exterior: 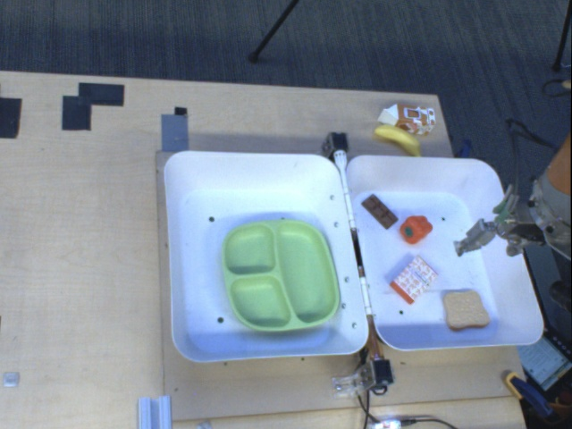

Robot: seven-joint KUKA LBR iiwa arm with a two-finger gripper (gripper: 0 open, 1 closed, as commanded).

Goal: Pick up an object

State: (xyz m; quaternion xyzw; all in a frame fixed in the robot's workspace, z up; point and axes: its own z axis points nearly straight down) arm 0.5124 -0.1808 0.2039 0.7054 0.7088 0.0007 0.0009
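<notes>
The right bin point(500, 181) holds a brown chocolate bar point(379, 211), a small red-orange fruit point(415, 230), a red-and-white patterned packet point(414, 279) and a slice of bread point(466, 309). My gripper point(489, 243) hangs over the bin's right side, to the right of the fruit and above the bread. Its fingers are spread open with nothing between them. One fingertip point(465, 245) points left toward the fruit, a short gap away from it.
The left bin point(192, 186) holds a green divided plate point(280, 273). A banana point(398, 138) and a small box point(413, 117) lie on the bench behind the right bin. A clamp point(337, 144) sits at the far end of the divider between the bins.
</notes>
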